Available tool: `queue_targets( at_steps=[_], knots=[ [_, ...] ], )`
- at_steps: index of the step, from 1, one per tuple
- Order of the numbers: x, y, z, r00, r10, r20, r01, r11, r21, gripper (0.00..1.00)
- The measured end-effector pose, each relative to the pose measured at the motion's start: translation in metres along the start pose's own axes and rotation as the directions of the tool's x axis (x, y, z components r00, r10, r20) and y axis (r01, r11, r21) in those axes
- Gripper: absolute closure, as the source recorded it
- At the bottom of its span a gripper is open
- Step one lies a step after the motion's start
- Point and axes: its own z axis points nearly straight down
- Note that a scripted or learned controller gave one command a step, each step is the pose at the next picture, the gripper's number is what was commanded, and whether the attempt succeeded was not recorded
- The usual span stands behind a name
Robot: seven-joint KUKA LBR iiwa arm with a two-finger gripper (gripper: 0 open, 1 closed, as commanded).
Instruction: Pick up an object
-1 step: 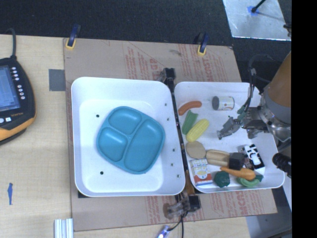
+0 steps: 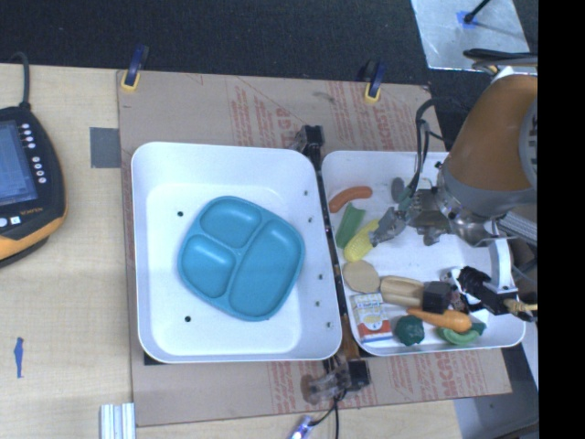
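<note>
The grey-and-orange arm reaches low into the right bin (image 2: 331,245), its gripper (image 2: 382,231) poised just beside a yellow piece (image 2: 361,243) near the bin's left wall. The tip comes close to the piece's right end, with nothing visibly held. Whether the gripper is released or clenched cannot be told from this angle.

A green piece (image 2: 349,225) lies against the yellow piece on its far side, and an orange-red sausage (image 2: 350,196) lies beyond that, toward the far rim. On the near side of the yellow piece rests a beige disc (image 2: 360,275), with a pale wooden-looking roll (image 2: 400,290) just to the disc's right. Nearer the front rim than the yellow piece are a small printed packet (image 2: 368,315), a dark green ball (image 2: 409,332), a carrot (image 2: 445,319) and a bright green piece (image 2: 462,337).

Across the divide from the yellow piece, the left bin (image 2: 151,245) holds a blue divided plate (image 2: 240,257) lying flat at its centre. Both bins sit on a brown sheet (image 2: 228,108) on the tabletop (image 2: 64,337).
</note>
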Motion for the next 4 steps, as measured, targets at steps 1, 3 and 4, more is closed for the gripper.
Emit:
queue_targets(
  at_steps=[1,3,4],
  knots=[
    [-0.093,0.024,0.085,1.0,0.002,0.001,-0.002,1.0,-0.002,0.0],
    [-0.107,-0.041,0.024,1.0,0.001,0.001,-0.001,1.0,-0.002,0.0],
    [-0.101,-0.023,0.067,1.0,0.001,0.011,-0.001,1.0,-0.02,0.0]
  ],
)
